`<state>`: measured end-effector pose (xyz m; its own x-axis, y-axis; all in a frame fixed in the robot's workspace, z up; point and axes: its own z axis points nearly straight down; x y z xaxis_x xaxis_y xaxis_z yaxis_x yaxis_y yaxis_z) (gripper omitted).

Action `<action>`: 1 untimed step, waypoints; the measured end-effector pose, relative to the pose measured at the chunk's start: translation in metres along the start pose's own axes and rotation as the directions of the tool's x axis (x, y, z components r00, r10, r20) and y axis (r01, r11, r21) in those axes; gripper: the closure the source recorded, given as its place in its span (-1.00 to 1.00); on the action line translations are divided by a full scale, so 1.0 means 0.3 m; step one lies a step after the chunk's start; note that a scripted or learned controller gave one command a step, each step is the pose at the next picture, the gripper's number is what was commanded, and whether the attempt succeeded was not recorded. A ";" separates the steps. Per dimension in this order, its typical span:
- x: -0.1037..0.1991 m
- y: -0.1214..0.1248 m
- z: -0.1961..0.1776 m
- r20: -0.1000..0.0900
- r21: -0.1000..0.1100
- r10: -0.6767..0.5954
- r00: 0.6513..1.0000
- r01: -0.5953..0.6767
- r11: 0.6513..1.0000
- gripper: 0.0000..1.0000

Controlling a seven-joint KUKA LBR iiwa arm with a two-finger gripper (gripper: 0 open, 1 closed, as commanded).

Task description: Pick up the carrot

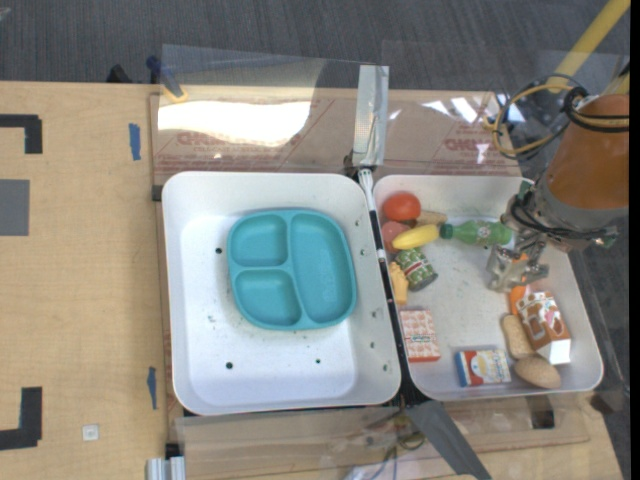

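I am watching the gripper [516,264] hovering with fingers slightly parted and holding nothing, just above the carrot [517,295], which lies beside the milk carton [543,325].

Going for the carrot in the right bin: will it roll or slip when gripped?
The carrot looks small and glossy like toy plastic, so it is probably stiff, light and somewhat slippery. Its rounded shape might roll if nudged, though the carton right beside it could block that.
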<state>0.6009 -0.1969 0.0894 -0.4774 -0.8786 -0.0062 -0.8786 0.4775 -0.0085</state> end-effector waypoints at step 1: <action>-0.084 -0.122 0.005 0.001 0.000 -0.361 0.932 0.361 0.932 1.00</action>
<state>0.6451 -0.1923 0.0884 -0.1276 -0.9918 -0.0038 -0.9918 0.1276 -0.0102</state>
